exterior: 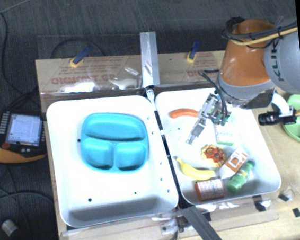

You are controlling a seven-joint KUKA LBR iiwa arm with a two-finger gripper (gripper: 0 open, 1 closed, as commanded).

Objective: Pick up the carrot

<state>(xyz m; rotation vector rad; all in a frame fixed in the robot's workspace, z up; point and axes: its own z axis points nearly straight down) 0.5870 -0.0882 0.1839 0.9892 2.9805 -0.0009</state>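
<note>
1. Your gripper (200, 127) hangs over the right bin (270, 176), a thin metallic shape pointing down and left. It is blurred and small, so you cannot tell how far it is open, and nothing can be made out in its grasp.
2. The arm (250, 61) is cut off at the right edge of the view; its orange band and grey casing cover the bin's far right corner.
3. The carrot (182, 113) lies near the back of the right bin, a smooth orange tapered shape running roughly left to right. It sits just up and left of the gripper, and you cannot tell whether they touch.
4. Toward the front of that bin you see a yellow banana (195, 171), curved and glossy, a small red and yellow item (213, 153) too blurred to name, an orange box (236, 160), a green bottle (240, 177) and a brown can (209, 189) lying on its side.
5. The left bin (73, 204) holds a turquoise plastic tray (113, 141) with rounded compartments.
6. Both bins are shallow white plastic with rounded corners, resting side by side on the surface (289, 155).
</note>
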